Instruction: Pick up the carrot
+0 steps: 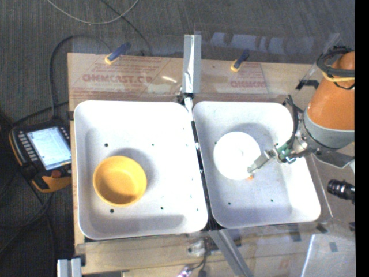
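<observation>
1. Nearest the lens, at the bottom edge: metal frame pieces (228,253) below the table (86,74), a brown board with two clamps, one blue-and-yellow (117,52), one smaller (240,60).
2. Left bin (138,117): white, shallow, holding a yellow bowl (120,180) toward its lower left, upright, mouth up.
3. Right bin (288,209): white, holding a white plate (237,154) left of centre.
4. Carrot (251,178): tiny orange speck on the bin floor, just off the plate's lower right rim. Too small to tell its lie.
5. Arm (331,105): grey with orange band, entering from the right over the right bin's far right side.
6. Claw (253,167): slim, slanting down and left from a greenish wrist piece (285,152), tip reaching the plate's lower right edge.
7. Carrot relative to claw: directly beneath and just beside the tip, touching or nearly so; contact not resolvable.
8. Claw state: cannot tell whether spread or closed; nothing seen lifted in it.
9. Off the table at left: teach pendant (43,154) with lit screen, on dark carpet, cables (86,10) trailing above.
</observation>
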Tool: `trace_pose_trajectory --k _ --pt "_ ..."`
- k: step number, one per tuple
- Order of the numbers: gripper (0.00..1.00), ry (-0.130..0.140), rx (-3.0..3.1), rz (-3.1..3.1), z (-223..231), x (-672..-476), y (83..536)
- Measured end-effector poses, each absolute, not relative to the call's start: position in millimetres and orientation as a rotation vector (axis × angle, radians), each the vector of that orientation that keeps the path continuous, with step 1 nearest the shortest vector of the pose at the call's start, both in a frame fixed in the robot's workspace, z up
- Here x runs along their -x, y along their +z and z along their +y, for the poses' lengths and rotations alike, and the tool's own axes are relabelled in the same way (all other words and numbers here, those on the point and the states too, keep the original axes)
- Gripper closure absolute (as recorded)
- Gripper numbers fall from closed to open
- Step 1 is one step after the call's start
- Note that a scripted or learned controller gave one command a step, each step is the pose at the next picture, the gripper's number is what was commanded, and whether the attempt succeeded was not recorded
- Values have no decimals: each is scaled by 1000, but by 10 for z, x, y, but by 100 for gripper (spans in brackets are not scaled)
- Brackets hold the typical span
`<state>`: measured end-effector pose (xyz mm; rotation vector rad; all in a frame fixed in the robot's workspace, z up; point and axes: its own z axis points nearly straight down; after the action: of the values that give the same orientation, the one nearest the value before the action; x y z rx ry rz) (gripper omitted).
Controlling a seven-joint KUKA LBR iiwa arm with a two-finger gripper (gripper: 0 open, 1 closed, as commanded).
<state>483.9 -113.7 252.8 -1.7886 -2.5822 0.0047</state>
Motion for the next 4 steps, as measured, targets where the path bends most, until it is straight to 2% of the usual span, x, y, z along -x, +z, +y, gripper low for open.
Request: trace_pose_trajectory --k 1,2,3,4 --pt "0 2 2023 -2401 -460 -4844 2492" --pt "0 4 1931 -2473 -755 -4831 1821" --pt "0 11 2703 -1600 -1142 -4829 2322" --pt "0 6 2055 -2376 -1145 -4843 2693"
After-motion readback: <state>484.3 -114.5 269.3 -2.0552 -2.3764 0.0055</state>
